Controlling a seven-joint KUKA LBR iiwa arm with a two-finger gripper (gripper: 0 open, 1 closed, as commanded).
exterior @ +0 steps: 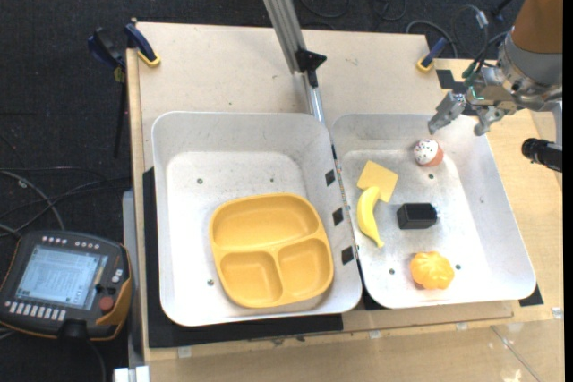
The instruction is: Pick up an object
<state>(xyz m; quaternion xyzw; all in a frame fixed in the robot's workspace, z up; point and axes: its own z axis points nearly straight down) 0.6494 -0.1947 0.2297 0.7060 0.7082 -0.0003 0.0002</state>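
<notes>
The right bin [501,210] holds a small white and red egg-shaped toy [427,153], a yellow banana [368,216], a yellow flat block [378,178], a black block [417,215] and an orange lumpy toy [431,270]. My gripper [464,115] hangs above the bin's far right corner, up and to the right of the egg-shaped toy. Its two fingers are spread apart with nothing between them.
The left bin [179,148] holds a yellow compartment tray [271,248]. A grey metal pole [282,4] slants across the bench's back down to the gap between the bins. Yellow-tipped clamps [143,45] sit at the bench's rear corners. A teach pendant [58,282] lies at the lower left.
</notes>
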